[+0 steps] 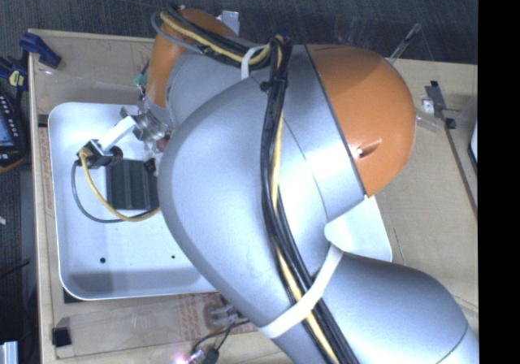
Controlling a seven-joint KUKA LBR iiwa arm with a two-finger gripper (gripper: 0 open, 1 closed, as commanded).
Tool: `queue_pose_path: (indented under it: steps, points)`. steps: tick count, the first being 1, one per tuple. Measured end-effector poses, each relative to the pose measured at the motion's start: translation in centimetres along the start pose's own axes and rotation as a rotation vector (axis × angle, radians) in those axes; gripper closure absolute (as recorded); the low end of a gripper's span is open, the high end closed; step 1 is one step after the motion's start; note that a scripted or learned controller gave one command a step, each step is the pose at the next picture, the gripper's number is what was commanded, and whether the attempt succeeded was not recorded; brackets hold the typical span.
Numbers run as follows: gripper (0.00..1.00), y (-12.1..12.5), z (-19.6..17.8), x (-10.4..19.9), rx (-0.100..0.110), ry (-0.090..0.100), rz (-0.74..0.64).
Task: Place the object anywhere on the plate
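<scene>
My grey arm with its orange band (366,110) reaches in from the right and covers the middle and right of the camera view. Its wrist bends down over the left white bin (69,216). My gripper (130,186) appears as a dark ribbed block low over the bin's upper middle, and a yellow cable (85,204) loops from it to the left. The arm hides whatever lies under and to the right of the gripper. The bin floor that I can see, left of and in front of the gripper, is bare white with two small dark dots (103,259).
The bins rest on a wooden bench (89,62). A blue clamp (38,47) sits at the bench's far left corner, and dark equipment (8,135) stands past its left edge. A small metal bracket (435,100) lies on the bench at the right.
</scene>
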State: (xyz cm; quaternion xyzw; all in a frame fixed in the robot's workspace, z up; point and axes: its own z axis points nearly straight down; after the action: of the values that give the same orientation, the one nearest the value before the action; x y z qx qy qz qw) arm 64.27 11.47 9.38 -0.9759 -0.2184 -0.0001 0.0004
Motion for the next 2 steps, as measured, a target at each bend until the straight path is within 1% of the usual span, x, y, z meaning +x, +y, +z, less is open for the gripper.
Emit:
queue_pose_path:
  steps: [1,2]
  points:
    - [1.0,1.7,-17.7,-1.2,-0.001,0.0,0.236]
    - [1.0,-7.9,-27.7,3.9,-0.002,0.003,-0.004]
